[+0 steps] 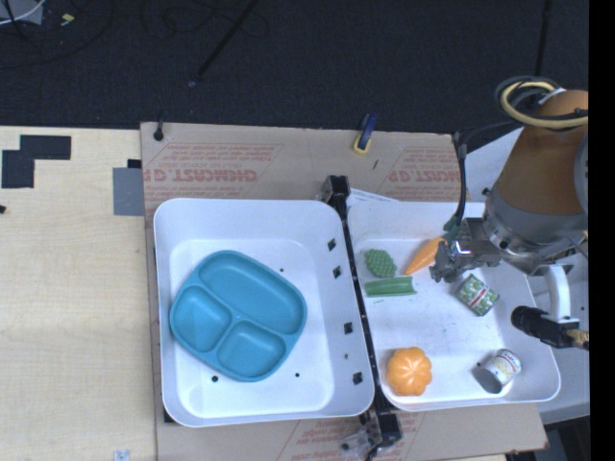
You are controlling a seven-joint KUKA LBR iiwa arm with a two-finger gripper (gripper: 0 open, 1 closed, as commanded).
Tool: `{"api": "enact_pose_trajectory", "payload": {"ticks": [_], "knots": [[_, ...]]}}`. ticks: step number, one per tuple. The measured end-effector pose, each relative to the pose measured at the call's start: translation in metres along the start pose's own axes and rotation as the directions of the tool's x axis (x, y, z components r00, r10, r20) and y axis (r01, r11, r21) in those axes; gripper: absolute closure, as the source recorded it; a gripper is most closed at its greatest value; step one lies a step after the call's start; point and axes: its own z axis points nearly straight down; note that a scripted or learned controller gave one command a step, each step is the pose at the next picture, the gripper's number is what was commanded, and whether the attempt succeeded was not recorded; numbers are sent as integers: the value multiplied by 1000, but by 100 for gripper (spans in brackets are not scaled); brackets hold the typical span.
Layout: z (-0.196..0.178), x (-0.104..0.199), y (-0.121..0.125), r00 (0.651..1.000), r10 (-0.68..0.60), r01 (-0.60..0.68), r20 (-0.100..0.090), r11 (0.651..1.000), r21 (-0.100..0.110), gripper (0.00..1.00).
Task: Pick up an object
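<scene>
The dark metal two-finger gripper (pixel 450 257) sits at the right of the frame, low over the upper part of the right shallow white plastic bin (pixel 437 397); how far it is open cannot be told from this slanted view, and nothing can be seen held in it. Its tip lies just beside the wide end of a small smooth orange carrot-shaped toy (pixel 422 256), which lies tilted on the bin floor. Just right of and below the gripper rests a small cylindrical can with a green and white label (pixel 477 294), lying on its side. Left of the carrot is a bumpy, knobbly green oval piece (pixel 380 262), and just under that a flat green strip (pixel 389 287). Lower in the same bin sits a round, ribbed orange pumpkin-like toy (pixel 408 371), and toward the lower right corner a short shiny silver can (pixel 498 369) lies tipped over. The grey arm with its glossy orange band (pixel 546 166) rises at the right edge. The left white bin (pixel 192 221) bears a smooth teal plastic plate with three compartments (pixel 238 314). Both bins rest on a printed brown cardboard sheet (pixel 240 161) over a pale wood bench (pixel 67 296).
</scene>
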Motion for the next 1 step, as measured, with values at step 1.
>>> {"api": "enact_pose_trajectory", "payload": {"ticks": [1], "knots": [[10, 13, 45, 1000, -1, 1, 0, 1000, -1, 100]]}}
